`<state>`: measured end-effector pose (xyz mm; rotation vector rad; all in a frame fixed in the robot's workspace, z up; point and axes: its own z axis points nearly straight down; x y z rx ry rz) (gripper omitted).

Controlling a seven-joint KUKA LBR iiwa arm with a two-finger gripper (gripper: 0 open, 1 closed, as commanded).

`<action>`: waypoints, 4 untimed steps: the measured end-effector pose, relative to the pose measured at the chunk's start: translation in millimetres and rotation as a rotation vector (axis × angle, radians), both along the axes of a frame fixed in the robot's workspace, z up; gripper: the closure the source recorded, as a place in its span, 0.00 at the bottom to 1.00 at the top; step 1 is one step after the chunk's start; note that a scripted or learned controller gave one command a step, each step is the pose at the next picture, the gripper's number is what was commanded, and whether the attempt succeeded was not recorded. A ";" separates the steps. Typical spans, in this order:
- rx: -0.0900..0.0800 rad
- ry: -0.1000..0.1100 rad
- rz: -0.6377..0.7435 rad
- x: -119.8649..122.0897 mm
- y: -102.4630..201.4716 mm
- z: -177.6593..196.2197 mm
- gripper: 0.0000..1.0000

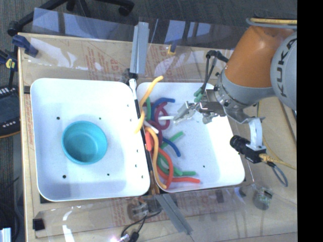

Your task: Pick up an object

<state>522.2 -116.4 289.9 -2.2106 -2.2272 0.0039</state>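
Arm: the grey arm [262,64] with its broad orange band reaches in from the right and hangs over the upper part of the right bin.
Gripper: the gripper [177,116] points leftward, low over the bin, its tip just beside the pile of cords.
Fingers: the metal fingers [184,112] look drawn close together at the tip, with a pale, whitish bit right at their ends; from here I cannot tell whether they are closed on anything or only touching the pile.
Right bin: the white bin [222,155] holds a tangle of bendy cords, crowded against its left wall; the right half of its floor is bare.
Cords: a purple cord [157,110] curls nearest the tip, a blue one [174,147] arcs below it, green pieces [164,161] lie under that, and a red cord [184,179] runs along the bottom edge. An orange one [160,158] loops through the heap.
Yellow cord: a yellow cord [147,96] rises over the wall between the two bins, its upper end above the rim.
Left bin: the other white bin [50,100] carries a teal bowl [85,142], upright, in its lower left part, well apart from the cords.
Table: both bins sit side by side, touching, on a pale table [75,54].
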 end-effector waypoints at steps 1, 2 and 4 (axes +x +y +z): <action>0.000 0.003 -0.008 24.2 -14.7 -125.0 0.00; 0.003 -0.006 0.123 33.3 -55.7 -194.6 0.00; 0.000 -0.003 0.191 60.0 -8.8 -72.6 1.00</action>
